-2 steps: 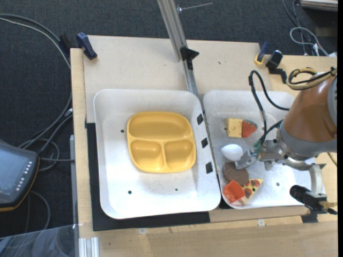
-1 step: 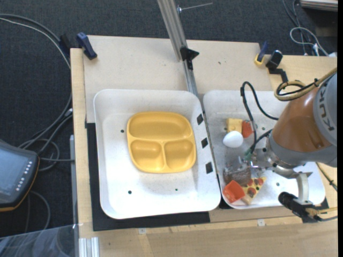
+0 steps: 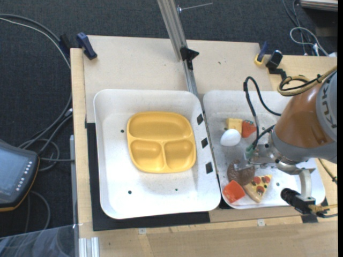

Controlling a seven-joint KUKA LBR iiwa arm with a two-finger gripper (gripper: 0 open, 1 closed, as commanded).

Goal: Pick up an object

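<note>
Nearest in the right bin (image 3: 316, 189) lie a red block (image 3: 233, 190) and a pizza slice (image 3: 258, 188). Just beyond, the gripper (image 3: 250, 166) hangs over a brown lump (image 3: 240, 173), grip unreadable from here. Best to drop straight, clear of the egg (image 3: 230, 138) farther back.

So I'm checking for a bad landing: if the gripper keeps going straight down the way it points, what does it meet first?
Probably the brown toy in the right bin. The gripper sits right above it, though depth is hard to judge from this slanted view.
</note>
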